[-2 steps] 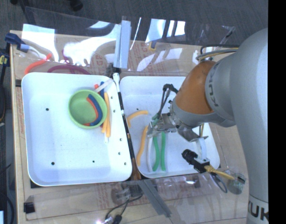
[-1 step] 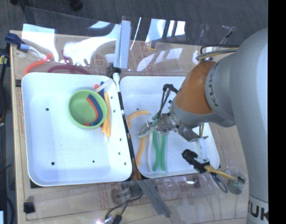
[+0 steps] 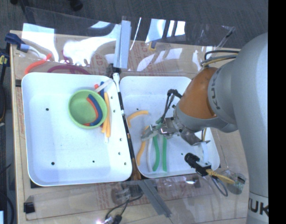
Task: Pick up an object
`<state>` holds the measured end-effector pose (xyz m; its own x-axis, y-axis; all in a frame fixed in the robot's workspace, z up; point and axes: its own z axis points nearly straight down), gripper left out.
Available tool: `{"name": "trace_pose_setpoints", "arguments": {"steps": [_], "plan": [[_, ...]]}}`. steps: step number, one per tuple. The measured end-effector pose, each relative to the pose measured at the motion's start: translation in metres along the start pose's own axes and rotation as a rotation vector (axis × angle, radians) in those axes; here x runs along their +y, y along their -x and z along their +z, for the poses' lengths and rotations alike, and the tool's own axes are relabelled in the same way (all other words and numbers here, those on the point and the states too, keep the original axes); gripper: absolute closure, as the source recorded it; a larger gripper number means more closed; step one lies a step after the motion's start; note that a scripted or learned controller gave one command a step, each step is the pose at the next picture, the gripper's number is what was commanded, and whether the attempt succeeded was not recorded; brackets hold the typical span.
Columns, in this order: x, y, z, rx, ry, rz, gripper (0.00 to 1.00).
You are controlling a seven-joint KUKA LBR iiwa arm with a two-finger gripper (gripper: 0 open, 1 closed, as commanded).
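In the right bin [image 3: 180,85] lies a pair of pliers with green handles [image 3: 160,155], handles pointing toward the bin's front edge. My gripper [image 3: 154,129] is low over the pliers' head, which it hides. A curved yellow piece [image 3: 137,115] lies just left of the gripper, and another yellow piece [image 3: 142,150] lies beside the green handles. The grey arm with its orange band [image 3: 198,101] reaches in from the right.
The left bin [image 3: 54,143] holds a green bowl [image 3: 84,108] with red and blue pieces inside, and orange sticks [image 3: 106,120] at the bowl's right side. A ridge [image 3: 124,129] divides the two bins. Cables and a clear sheet lie behind them.
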<state>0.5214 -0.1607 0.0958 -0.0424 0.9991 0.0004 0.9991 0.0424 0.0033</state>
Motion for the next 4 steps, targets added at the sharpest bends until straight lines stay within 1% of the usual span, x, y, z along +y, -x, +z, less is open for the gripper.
{"name": "trace_pose_setpoints", "arguments": {"steps": [1, 2, 3, 4], "plan": [[0.0014, -0.0018, -0.0111, 0.005, -0.002, -0.005, 1.0], [0.0011, -0.0021, -0.0108, 0.006, -0.003, -0.006, 0.0], [0.0013, -0.0024, -0.0201, 0.006, -0.003, -0.008, 1.0], [0.0013, -0.0024, -0.0201, 0.006, -0.003, -0.008, 0.0]]}}
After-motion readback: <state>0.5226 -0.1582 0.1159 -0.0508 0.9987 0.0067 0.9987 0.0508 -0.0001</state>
